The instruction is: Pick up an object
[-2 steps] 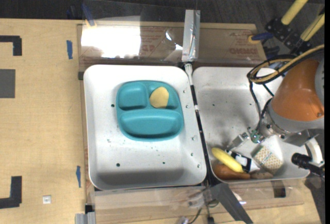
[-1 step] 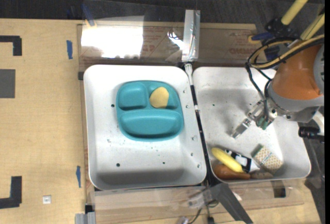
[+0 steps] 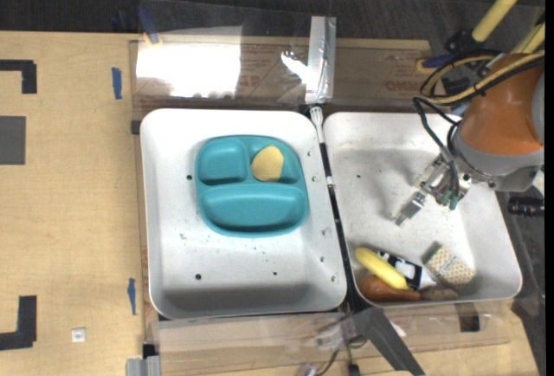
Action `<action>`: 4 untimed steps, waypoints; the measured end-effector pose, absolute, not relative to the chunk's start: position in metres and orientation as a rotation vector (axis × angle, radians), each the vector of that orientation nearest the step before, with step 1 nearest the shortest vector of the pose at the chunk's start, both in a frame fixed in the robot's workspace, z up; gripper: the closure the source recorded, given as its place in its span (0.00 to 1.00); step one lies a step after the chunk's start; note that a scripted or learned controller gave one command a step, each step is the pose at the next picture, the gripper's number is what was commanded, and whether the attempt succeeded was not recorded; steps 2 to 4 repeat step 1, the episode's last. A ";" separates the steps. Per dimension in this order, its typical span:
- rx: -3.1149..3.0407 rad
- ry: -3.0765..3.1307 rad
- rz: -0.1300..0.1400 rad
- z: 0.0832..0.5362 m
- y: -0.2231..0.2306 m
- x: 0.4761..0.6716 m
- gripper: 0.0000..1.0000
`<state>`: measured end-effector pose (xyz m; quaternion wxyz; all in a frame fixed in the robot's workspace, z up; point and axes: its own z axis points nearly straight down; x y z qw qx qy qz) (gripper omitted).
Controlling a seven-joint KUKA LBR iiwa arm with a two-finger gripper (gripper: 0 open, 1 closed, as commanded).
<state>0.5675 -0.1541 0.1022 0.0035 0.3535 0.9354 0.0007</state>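
Your right bin (image 3: pixel 363 149) has bare floor across its far and middle parts. Along its near wall, a banana (image 3: pixel 382 268), a brown item (image 3: pixel 389 288) and a patterned block (image 3: pixel 449 265) crowd together, blocking low passes.

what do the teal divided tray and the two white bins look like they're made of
Teal divided tray: probably moulded plastic or silicone, matte; its colour is even and its edges are rounded and soft. Left bin and right bin: likely thin formed plastic, slightly glossy, with rounded corners and dark speckles.
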 end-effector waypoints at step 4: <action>1.313 2.844 0.005 0.088 -0.121 0.503 0.00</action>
